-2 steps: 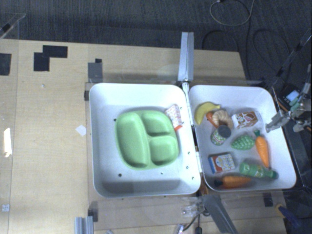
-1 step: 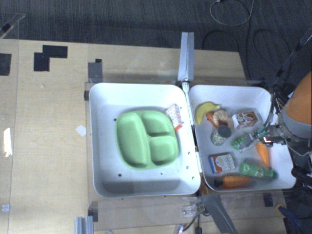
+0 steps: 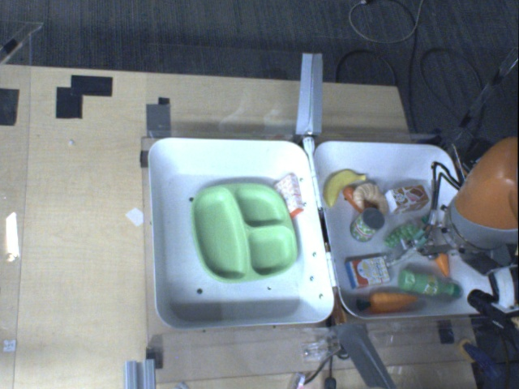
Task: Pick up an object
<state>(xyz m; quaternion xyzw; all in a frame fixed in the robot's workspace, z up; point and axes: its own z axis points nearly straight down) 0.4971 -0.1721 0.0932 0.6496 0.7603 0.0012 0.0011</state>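
The green bottle point(image 3: 427, 283), lying at 5 o'clock in the right bin point(image 3: 328, 225), looks light, rigid and slippery: grip across its middle; jaw state of the gripper point(image 3: 427, 235) cannot be determined.

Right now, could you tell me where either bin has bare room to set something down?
Left white bin: bare floor left of and below the green divided plate. Right white bin is crowded with a yellow banana, green bottle and cartons.

No legible txt; pkg labels too blurred to read
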